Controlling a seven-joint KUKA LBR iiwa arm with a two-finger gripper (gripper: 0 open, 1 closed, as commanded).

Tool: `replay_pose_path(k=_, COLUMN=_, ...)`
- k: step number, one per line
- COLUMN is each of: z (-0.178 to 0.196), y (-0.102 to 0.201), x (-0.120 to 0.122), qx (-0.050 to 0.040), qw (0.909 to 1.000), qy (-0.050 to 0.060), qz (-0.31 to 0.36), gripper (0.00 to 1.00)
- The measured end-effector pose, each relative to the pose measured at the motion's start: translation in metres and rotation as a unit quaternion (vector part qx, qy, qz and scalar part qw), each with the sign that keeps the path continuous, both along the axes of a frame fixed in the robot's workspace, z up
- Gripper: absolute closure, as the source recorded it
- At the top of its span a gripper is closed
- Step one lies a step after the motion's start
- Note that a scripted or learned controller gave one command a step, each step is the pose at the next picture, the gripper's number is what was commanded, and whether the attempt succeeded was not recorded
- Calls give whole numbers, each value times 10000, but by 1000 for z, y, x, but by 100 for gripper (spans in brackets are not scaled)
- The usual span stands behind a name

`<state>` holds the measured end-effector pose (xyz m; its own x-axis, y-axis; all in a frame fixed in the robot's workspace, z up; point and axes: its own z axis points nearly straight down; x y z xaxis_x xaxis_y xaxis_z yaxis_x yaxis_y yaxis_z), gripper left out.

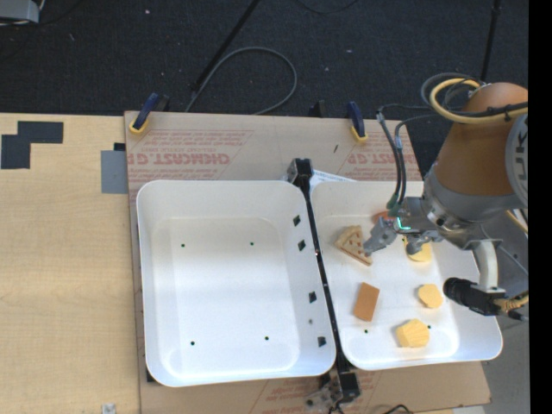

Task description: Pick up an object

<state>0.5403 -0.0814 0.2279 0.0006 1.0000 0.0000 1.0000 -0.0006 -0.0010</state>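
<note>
Nearest the camera, a yellow block (413,334) lies at the front of the right bin (470,348). Behind it, an orange rectangular piece (366,302) sits tilted near the divider, and a second yellow piece (429,296) lies toward the right wall. A tan wedge with dots (353,244) rests further back; the hand (379,239) is low over the bin, its tip just beside or touching the wedge's right edge. Whether the hand is released or clenched cannot be told, and nothing is seen between its fingers. Another yellow piece (420,251) lies partly under the wrist. Left bin (155,231) adjoins on the bench (60,257).
</note>
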Motion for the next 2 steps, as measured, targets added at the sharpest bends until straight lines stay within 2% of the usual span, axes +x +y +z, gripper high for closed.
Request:
replay_pose_path(k=1, z=-145, y=-6, x=31, qx=1, qw=10000, qy=41, qz=4, gripper=0)
replay_pose_path(k=2, z=-130, y=-7, x=33, qx=-1, qw=10000, qy=-1, qz=-5, gripper=100)
